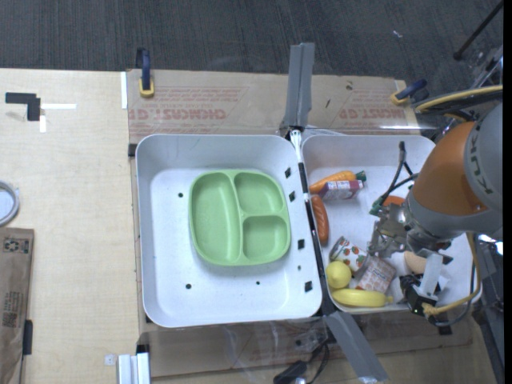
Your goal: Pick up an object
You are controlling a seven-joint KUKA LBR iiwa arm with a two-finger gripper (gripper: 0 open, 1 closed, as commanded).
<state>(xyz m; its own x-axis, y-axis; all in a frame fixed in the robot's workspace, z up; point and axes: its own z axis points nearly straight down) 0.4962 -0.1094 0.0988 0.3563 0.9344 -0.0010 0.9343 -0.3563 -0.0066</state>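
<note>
The right bin (362,155) holds several small items. A carrot (330,180) and a small bottle (344,188) lie at its back, with a brown sausage (321,218) along its left wall. At the front are a lemon (338,274), a banana (360,298), a brownish packet (375,276) and a white piece with red spots (346,252). My gripper (382,241) reaches down from the right into the middle of this bin, just above the packet and beside the spotted piece. The arm's orange band hides the bin's right part.
The left bin (160,238) holds a green divided plate (240,216). A grey post (300,86) rises behind the wall between the bins. Clamps (144,74) (410,93) sit on the cardboard at the back. A pale rounded item (416,260) lies under the arm.
</note>
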